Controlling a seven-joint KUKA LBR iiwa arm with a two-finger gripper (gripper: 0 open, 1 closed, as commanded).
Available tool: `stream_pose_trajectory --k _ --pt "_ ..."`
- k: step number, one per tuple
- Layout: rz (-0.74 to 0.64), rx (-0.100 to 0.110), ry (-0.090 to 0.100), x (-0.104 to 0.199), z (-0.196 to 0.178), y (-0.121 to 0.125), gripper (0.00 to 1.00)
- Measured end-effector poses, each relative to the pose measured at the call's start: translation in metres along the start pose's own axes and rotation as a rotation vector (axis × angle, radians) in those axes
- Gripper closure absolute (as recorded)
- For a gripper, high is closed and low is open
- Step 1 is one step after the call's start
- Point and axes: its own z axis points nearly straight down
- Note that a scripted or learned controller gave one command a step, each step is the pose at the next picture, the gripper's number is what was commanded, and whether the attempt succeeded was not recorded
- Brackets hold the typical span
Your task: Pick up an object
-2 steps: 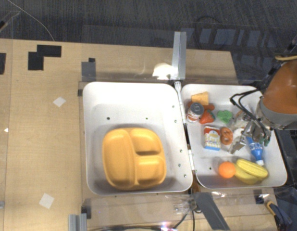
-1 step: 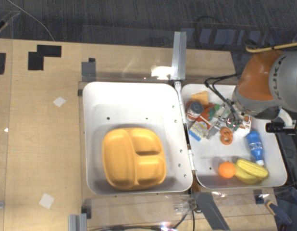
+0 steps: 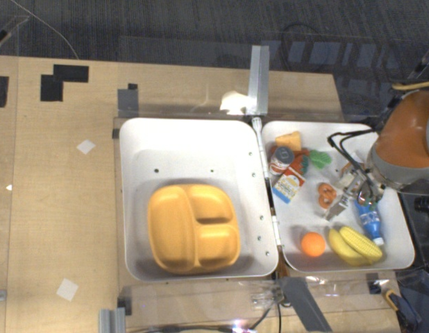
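The right bin [image 3: 407, 255] holds several small items: an orange ball [image 3: 312, 244], a bunch of bananas [image 3: 355, 245], a blue bottle [image 3: 370, 222], a red-orange toy [image 3: 326, 195], a white, red and blue packet [image 3: 287, 186], a red and blue can [image 3: 280, 159], a green piece [image 3: 316, 159] and a yellow wedge [image 3: 288, 141]. My gripper [image 3: 344, 197] hangs over the bin's right half, just right of the red-orange toy and above the bottle. It looks open, with nothing between its fingers. The arm's orange band [image 3: 405, 137] covers the bin's right rim.
The left bin [image 3: 138, 144] holds a yellow divided plate [image 3: 194, 226] in its front half. A grey upright post [image 3: 259, 82] stands behind the wall between the bins. Black cables [image 3: 346, 141] loop off the wrist over the right bin.
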Motion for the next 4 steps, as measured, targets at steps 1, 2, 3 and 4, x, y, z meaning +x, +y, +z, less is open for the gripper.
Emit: stream_pose_trajectory --k 1,2,3,4 --pt "0.241 -0.002 0.002 -0.062 0.002 0.046 0.00" --pt "0.693 0.000 0.005 -0.053 0.003 0.086 0.00" --pt "0.898 0.034 0.015 -0.052 0.003 0.117 0.00" --pt "0.884 0.035 0.021 -0.050 -0.009 0.122 1.00"
